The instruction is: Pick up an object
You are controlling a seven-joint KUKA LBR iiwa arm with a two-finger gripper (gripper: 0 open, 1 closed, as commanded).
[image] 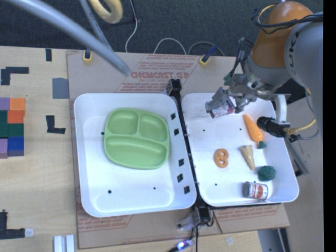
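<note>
Just beneath the gripper [227,100], a small packet [221,107], touching.

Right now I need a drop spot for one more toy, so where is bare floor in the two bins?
Left bin: bare strip below the green tray. Right bin: bare left of the pretzel. Crowded along the carrot, cone and can.
</note>
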